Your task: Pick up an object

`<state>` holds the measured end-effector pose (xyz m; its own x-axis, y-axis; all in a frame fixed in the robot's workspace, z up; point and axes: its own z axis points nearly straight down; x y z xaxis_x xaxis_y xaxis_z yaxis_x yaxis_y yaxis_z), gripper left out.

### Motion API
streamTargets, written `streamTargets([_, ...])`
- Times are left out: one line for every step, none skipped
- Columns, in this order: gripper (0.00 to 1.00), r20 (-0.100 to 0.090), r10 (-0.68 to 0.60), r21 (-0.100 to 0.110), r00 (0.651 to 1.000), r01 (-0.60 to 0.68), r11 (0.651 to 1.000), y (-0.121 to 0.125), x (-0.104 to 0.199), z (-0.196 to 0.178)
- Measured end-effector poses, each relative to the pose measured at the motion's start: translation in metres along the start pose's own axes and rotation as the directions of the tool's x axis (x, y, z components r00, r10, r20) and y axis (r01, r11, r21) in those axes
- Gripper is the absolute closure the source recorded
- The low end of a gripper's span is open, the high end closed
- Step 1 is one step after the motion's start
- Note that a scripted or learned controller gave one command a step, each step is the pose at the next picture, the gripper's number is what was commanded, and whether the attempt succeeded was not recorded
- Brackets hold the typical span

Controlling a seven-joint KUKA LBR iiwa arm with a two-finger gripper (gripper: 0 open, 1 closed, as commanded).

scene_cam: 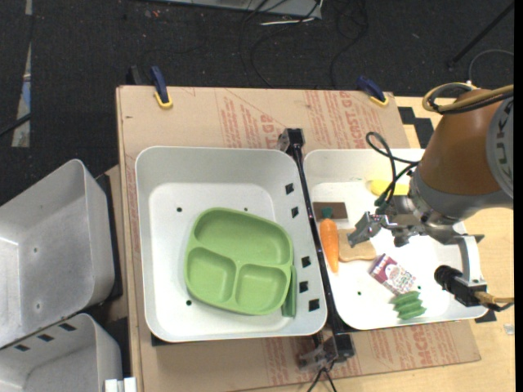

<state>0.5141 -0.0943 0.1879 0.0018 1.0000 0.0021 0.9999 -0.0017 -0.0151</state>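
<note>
The right bin holds several small things. An orange carrot lies along its left wall, with a brown block just behind it. A tan bread slice lies beside the carrot. My gripper hangs low over the bin's middle, just above the bread slice and right of the carrot, with nothing visibly in it. A yellow piece sits at the back, partly hidden by the arm. A pink and white packet and a green ridged piece lie nearer the front.
The left bin holds a green divided plate. A black divider runs between the two bins. The arm's orange band covers the right bin's back right part. Grey tubs stand off the bench's left side.
</note>
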Motion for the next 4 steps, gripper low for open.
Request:
streamTargets([0.00, 0.002, -0.003, -0.014, 1.000, 0.003, 1.000, 0.003, 0.000, -0.007])
streamTargets([0.00, 0.001, 0.001, -0.008, 1.000, -0.001, 1.000, -0.003, -0.003, 0.056])
streamTargets([0.00, 0.002, -0.001, -0.024, 1.000, 0.001, 1.000, 0.002, -0.003, 0.091])
streamTargets([1.00, 0.003, 0.002, -0.018, 1.000, -0.002, 1.000, -0.001, -0.003, 0.085])
